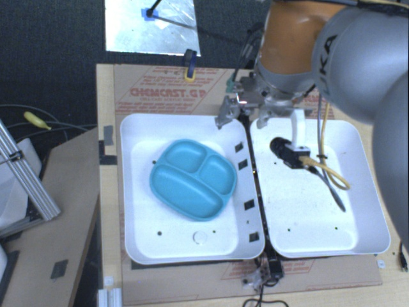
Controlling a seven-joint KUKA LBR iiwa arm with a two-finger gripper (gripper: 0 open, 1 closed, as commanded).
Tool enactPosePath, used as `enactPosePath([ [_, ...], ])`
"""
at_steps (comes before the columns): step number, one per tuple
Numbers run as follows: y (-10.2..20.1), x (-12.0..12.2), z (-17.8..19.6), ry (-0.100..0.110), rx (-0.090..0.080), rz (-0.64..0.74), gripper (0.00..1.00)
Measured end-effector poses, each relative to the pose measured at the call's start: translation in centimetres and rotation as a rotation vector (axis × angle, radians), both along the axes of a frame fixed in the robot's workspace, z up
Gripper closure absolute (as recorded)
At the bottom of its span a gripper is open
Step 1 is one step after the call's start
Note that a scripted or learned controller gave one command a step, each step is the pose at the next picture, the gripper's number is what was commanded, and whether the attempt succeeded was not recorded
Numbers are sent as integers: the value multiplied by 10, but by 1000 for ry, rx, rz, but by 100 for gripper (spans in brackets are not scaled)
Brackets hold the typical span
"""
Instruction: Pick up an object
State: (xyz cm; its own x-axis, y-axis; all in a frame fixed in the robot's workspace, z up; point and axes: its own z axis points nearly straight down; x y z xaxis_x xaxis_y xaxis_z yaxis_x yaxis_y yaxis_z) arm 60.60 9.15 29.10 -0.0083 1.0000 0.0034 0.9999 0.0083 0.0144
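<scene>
Blue divided plate [193,178] in its bin [135,171] — near pincer [238,112], not touching — pincer spread or pressed: unclear.

the brown board [137,78] bears red print reading "chemcast gp", smaller lines under it too blurred

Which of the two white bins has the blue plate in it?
The bin on the view's left; the plate lies flat in its middle.

One blue divided plate [192,179]; two white bins: left bin [137,171], right bin [307,216].
</scene>
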Motion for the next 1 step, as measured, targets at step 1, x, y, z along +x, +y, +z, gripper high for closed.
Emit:
enactPosePath([
  [1, 51, -32, 178, -6, 4, 2, 0],
])
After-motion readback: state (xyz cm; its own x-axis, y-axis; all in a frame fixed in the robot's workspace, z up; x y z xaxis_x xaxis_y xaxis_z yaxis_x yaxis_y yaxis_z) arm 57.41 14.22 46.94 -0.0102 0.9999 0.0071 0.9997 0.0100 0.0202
